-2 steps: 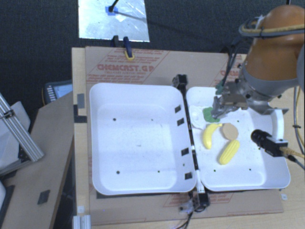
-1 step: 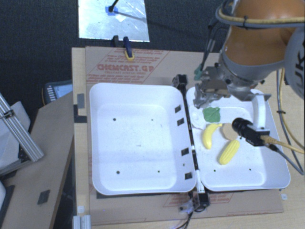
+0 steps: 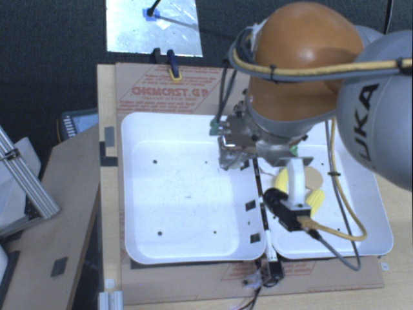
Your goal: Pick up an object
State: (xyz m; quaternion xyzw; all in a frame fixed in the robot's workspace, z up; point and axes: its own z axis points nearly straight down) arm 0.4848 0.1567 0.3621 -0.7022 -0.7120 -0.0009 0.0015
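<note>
Start at the gripper (image 3: 230, 154): you see its metal body at mid-frame, just over the right rim of the left bin (image 3: 187, 192), but from above the jaws blur into one grey lump, so you cannot tell whether they are spread or pressed together, and nothing is visible between them. Just right of it, under the wrist, the right bin (image 3: 371, 228) holds the likely targets: a yellow object (image 3: 316, 197) lying partly behind a white piece of the arm's hardware, and a tan round object (image 3: 314, 176) just above it, half hidden. A sliver of something green (image 3: 293, 150) peeks out at the wrist's lower edge; too small to name. The orange band (image 3: 303, 53) and the grey arm (image 3: 377, 112) fill the upper right and cover much of that bin. Judged from this, you are in the approach step, with no grasp made. The next move calls for shifting the gripper right, off the divide between the bins and over the yellow object, then lowering with the jaws apart. Watch the rim: a descent here would land on it.
</note>
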